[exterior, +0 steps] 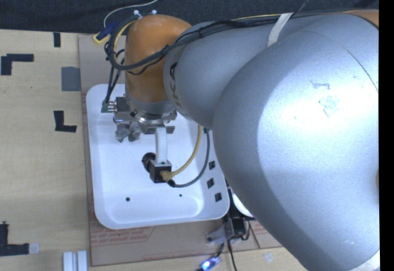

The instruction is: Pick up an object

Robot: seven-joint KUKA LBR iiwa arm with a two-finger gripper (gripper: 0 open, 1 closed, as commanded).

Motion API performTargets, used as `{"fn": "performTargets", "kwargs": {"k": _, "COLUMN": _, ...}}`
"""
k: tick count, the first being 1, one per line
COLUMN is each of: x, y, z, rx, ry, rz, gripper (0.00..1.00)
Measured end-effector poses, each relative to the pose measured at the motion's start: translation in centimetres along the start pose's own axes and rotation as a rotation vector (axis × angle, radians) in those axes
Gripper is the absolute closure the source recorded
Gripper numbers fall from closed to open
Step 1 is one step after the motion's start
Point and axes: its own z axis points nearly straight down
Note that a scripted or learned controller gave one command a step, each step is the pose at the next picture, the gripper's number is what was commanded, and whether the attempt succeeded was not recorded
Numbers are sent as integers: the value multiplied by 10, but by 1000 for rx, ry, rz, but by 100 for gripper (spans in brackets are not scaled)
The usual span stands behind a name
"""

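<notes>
**Item 1. Gripper**: hangs low over the upper-left part of the white bin, close to its floor and pointing straight down. How far open it stands cannot be told from this slant, nor whether it has hold of anything. Judged to be a reach-down for a grasp, since a low, vertical pose suits taking something off the floor from above.

**Item 2. Object:** location uncertain. The wrist covers the patch of bin floor directly under the gripper. Anything to be picked would probably lie there, hidden, and the pose is the sole hint.

**Item 3. Orange band**: directly above the gripper, over the bin's upper edge.

**Item 4. Arm**: grey, reaches in from beyond the bin's right rim and covers that rim's upper stretch.

**Item 5. White bin:** shallow, with rounded corners. The lower half of the floor carries two small dark dots, likely fixings rather than loose goods.

**Item 6. Black squares**: three along the bin's right rim, probably markers.

**Item 7. Bench**: pale wood, left of and below the bin. It bears black tape marks and a grey patch well left of the bin, presumably layout guides.
</notes>
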Motion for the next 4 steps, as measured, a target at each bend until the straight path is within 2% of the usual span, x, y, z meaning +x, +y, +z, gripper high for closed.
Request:
{"fn": "performTargets", "kwargs": {"k": 2, "x": -1, "y": -2, "z": 18, "rx": 0, "ry": 0, "rz": 1, "gripper": 100}}
{"fn": "performTargets", "kwargs": {"k": 4, "x": -1, "y": -17, "z": 15, "rx": 0, "ry": 0, "rz": 2, "gripper": 100}}
